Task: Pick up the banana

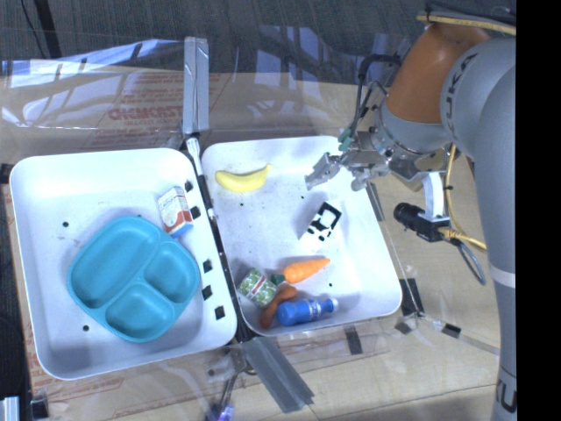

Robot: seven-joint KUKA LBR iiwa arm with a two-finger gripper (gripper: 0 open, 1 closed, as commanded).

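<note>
The yellow banana lies in the right bin, near its far left corner, curved side toward the front. My gripper hangs over the far right part of the same bin, well to the right of the banana. It is open, its fingers are spread, and nothing sits between them. The grey arm with its orange band reaches in behind it from the right.
The right bin also holds a black-and-white item, a carrot, a blue bottle and a green packet toward the front. In the left bin lie a blue divided plate and a small carton.
</note>
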